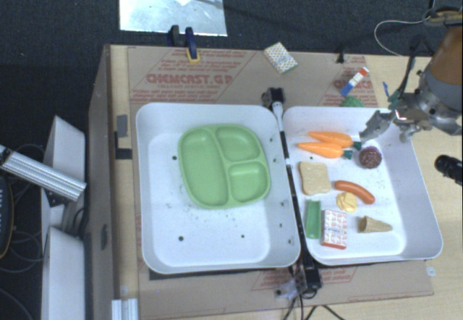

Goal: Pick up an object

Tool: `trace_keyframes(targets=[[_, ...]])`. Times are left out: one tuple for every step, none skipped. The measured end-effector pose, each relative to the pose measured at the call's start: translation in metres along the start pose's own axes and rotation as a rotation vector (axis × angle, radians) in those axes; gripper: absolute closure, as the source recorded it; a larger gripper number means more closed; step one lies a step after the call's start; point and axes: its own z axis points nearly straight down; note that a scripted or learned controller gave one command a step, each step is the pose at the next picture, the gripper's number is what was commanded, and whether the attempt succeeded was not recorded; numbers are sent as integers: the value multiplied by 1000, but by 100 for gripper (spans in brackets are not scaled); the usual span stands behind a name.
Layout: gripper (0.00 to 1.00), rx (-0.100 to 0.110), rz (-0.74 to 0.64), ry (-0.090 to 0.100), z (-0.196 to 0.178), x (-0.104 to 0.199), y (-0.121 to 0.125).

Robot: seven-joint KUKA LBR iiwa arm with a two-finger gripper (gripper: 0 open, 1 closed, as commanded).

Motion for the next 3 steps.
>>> trace_keyframes(targets=[[0,-1,2,-1,160,-38,5],[0,-2,-1,0,160,-30,71],[0,14,0,-7,160,-10,81]])
